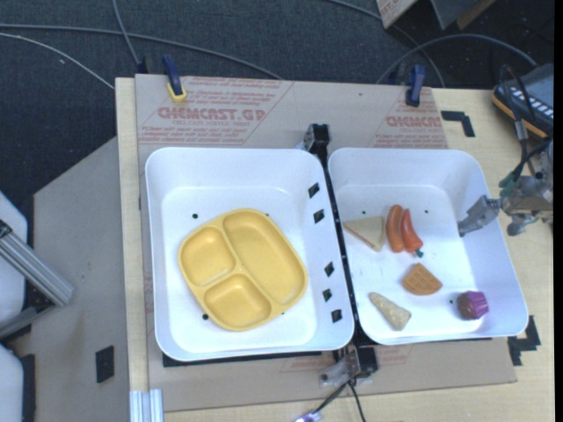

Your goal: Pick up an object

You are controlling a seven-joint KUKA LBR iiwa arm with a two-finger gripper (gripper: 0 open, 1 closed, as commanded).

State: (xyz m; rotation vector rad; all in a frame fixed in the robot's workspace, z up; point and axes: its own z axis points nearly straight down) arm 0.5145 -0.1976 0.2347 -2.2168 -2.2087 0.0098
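we see the gripper [482,214] at the right bin's [440,161] right rim, but we cannot tell how it is set. in that bin, a pair of sausages [401,229] lies near the middle with a bread wedge [366,232] just beside it, a brown cookie [422,280] below, a pale wedge [390,310] near the front edge, a purple piece [472,304] in the front right corner. the left bin [167,236] carries a yellow tray [242,268]
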